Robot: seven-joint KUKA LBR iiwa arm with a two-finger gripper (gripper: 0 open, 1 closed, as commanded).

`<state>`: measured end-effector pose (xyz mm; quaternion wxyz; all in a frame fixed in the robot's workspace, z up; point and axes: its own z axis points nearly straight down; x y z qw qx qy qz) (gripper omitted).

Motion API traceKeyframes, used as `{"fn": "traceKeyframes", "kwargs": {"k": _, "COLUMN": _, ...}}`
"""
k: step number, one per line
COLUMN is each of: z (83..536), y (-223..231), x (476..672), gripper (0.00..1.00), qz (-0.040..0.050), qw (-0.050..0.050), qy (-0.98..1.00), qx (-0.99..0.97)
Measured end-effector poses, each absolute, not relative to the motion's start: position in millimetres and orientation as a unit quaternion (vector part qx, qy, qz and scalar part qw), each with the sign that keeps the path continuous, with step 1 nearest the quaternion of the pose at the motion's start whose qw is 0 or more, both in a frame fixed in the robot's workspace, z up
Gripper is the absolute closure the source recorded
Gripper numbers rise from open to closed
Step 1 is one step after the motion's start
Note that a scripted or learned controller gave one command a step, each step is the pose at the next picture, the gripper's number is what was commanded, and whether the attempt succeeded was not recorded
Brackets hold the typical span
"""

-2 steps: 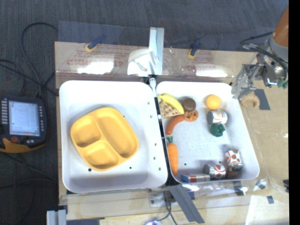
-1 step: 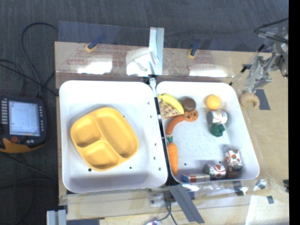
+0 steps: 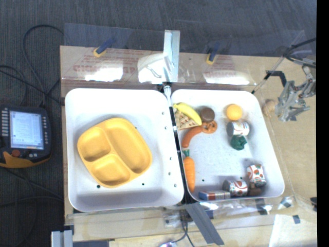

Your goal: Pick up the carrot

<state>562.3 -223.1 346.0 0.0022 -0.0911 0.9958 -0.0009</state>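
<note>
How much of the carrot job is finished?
Nothing looks done yet. The carrot lies in the right bin, against its left wall. The gripper is outside that bin, off to the right, holding nothing. Reaching over, grabbing and lifting are all left.

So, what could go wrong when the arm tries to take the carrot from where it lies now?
1. The carrot lies against the left wall of the right bin, so one side may leave no room for the fingers.
2. The sausage lies just above the carrot's green end and could be pushed or taken instead.
3. The gripper is outside the bin, so it has a long approach to make.
</note>
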Motion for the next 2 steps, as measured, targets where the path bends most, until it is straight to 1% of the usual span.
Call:
{"fn": "traceKeyframes", "kwargs": {"k": 1, "z": 321.0, "y": -223.1, "x": 511.8, "gripper": 1.0, "qz": -0.0003, "qw": 0.001, "qy": 0.986, "qx": -0.169}}
{"fn": "traceKeyframes", "kwargs": {"k": 2, "z": 306.0, "y": -205.6, "x": 500.4, "gripper": 1.0, "qz": 0.0002, "qw": 0.001, "qy": 0.967, "qx": -0.256}}
